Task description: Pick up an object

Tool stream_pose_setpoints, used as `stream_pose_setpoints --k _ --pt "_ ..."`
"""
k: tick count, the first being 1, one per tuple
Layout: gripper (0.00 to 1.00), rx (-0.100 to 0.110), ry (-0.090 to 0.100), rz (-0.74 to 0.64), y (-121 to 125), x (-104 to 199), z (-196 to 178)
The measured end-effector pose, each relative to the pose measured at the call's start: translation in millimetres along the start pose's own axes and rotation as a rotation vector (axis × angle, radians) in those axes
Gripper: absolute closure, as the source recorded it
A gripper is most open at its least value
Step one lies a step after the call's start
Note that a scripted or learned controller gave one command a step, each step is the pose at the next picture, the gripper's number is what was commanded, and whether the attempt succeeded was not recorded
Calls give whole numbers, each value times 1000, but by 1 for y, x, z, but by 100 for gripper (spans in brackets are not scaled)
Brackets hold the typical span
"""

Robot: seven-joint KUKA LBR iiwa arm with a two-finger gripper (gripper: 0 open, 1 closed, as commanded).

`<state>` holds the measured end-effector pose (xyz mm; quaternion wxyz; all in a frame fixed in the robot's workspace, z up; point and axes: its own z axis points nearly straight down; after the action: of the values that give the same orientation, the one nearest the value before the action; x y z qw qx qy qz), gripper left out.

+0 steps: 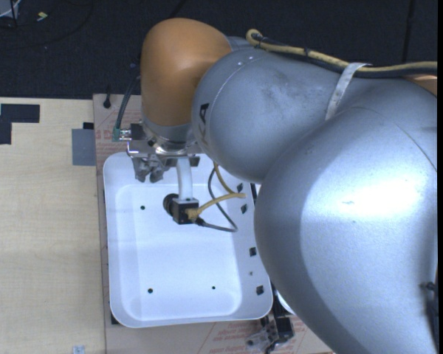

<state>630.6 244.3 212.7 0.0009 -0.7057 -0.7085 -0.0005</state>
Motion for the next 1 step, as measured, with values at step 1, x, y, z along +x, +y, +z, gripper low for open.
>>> stream_pose_setpoints --k 1 --pt "0 2 -3 2 -1 -3 0"
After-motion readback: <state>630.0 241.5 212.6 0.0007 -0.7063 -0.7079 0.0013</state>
